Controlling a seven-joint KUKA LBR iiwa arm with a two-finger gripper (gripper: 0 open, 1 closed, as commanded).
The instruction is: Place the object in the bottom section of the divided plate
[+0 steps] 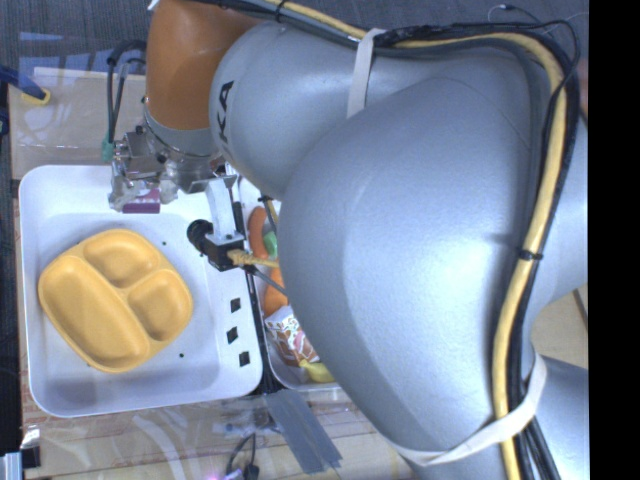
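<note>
A yellow divided plate with three sections lies in the left white bin, towards its left side. My gripper hangs over the bin's far edge, just above and beyond the plate, below the orange wrist band. A small purple object shows at the fingertips, and the fingers look shut on it. The purple object is above the bin floor, a short way from the plate's far rim.
The big grey arm body covers most of the right bin. At the right bin's left edge I see an orange item and a printed packet. Small black marks dot the left bin's right side.
</note>
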